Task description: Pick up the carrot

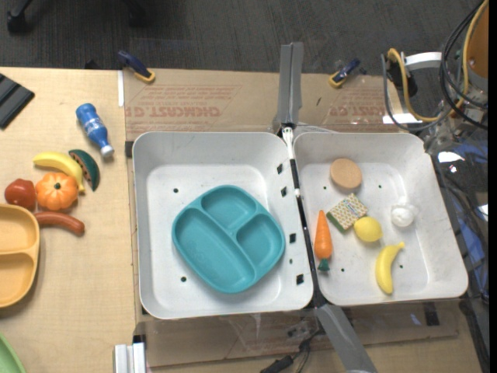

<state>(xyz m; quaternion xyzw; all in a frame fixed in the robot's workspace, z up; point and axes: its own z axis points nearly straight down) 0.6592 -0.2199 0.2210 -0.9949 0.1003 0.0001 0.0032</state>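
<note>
The bench (70, 99) carries two shallow white bins side by side, with a strip of cardboard behind them. The left bin (151, 208) holds one thing, a teal divided plate (227, 239) with three compartments, lying near the bin's middle and turned at a slant.

The right bin (435, 231) holds six things. The carrot (323, 237) lies close along the bin's left wall, its long axis running near to far; the narrow orange tip points toward the far edge and the green stem end toward the near edge. Just right of it sits a small patterned block (346, 211), with a lemon (368, 229) touching its right corner. A banana (387, 266) lies toward the near right corner, a tan round cookie (345, 173) toward the far edge, and a small white ball (401, 216) near the right wall.

On the bare bench left of the bins are an orange divided plate (17, 255) at the left edge, a blue bottle (93, 129), and a cluster of toy fruit (54, 181).

At the far right corner the arm's cables (458, 92) show; the state of the fingers cannot be told.
</note>
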